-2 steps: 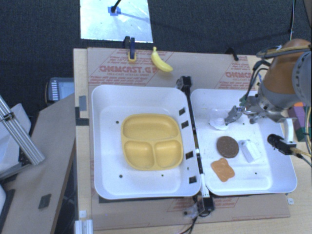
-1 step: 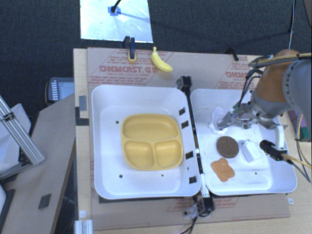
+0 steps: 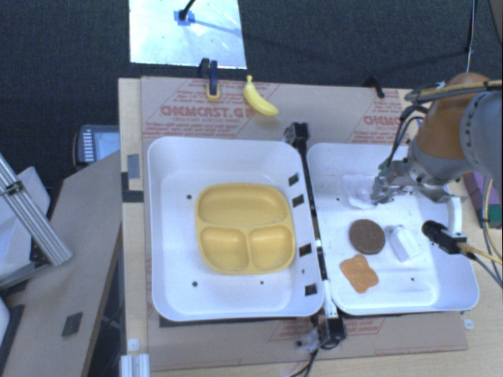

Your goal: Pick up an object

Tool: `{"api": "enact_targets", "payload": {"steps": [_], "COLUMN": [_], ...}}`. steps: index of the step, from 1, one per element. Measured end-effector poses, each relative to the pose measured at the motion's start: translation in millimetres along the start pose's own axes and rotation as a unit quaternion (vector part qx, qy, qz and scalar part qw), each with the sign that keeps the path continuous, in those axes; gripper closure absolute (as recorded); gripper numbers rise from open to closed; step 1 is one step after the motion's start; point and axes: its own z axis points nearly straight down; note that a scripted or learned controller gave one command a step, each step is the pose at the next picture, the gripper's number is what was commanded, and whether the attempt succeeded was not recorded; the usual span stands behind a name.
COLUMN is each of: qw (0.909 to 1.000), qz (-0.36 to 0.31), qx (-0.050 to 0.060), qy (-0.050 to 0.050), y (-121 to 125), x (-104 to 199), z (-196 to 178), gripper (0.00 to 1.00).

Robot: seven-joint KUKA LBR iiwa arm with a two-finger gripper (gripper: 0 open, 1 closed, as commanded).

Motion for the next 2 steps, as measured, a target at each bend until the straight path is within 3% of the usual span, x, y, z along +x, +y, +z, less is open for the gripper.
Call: {"api": "enact_targets", "payload": {"steps": [2], "qw": [1.0], "qz": [-0.001], "qx": [0.001], "qy": [-0.001], "y": [4.6], "x": [-9.4], "z": [-114.6], "gripper": [1.0]}}
